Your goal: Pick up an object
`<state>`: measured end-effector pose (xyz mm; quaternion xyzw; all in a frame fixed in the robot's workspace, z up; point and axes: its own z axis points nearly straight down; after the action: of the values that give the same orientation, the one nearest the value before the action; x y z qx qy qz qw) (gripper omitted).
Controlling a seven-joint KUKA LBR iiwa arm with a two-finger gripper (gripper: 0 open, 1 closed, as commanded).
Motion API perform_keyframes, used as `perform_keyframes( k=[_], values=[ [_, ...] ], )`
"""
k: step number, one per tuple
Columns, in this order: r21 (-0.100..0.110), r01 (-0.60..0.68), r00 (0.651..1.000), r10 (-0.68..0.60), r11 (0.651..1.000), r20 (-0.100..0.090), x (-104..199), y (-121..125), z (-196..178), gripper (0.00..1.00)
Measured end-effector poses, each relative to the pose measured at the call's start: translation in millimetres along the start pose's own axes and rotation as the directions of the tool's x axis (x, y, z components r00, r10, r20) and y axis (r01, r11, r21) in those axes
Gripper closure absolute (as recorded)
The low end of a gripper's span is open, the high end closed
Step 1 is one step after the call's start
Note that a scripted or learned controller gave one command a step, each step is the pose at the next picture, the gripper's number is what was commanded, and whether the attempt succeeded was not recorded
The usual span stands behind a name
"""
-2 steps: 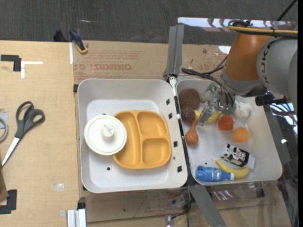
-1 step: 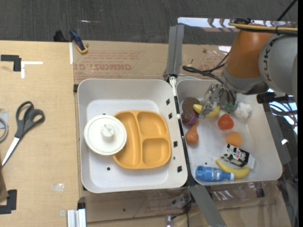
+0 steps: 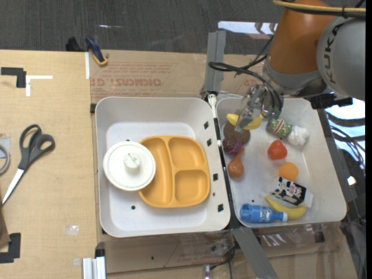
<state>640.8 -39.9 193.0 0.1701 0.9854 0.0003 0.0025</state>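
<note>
My gripper hangs over the back left of the right bin, just above a small yellow object that touches its tip. Whether the yellow object is gripped cannot be told. Right under it lies a brown and purple object. Scattered through the same bin are a green and red can, a white lump, a red tomato, an orange ball, a small brown piece, a black and white packet, a banana and a blue bottle.
The left bin holds a yellow divided plate with a white round lid overlapping its left side. Scissors lie on the bench at far left. The arm's orange band looms over the right bin's back edge.
</note>
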Motion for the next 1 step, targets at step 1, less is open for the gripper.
perform_keyframes(
  k=[1],
  values=[
    [0.001, 0.001, 1.000, -0.001, 1.000, -0.001, 55.5, -5.6, -74.2, 1.00]
  ],
)
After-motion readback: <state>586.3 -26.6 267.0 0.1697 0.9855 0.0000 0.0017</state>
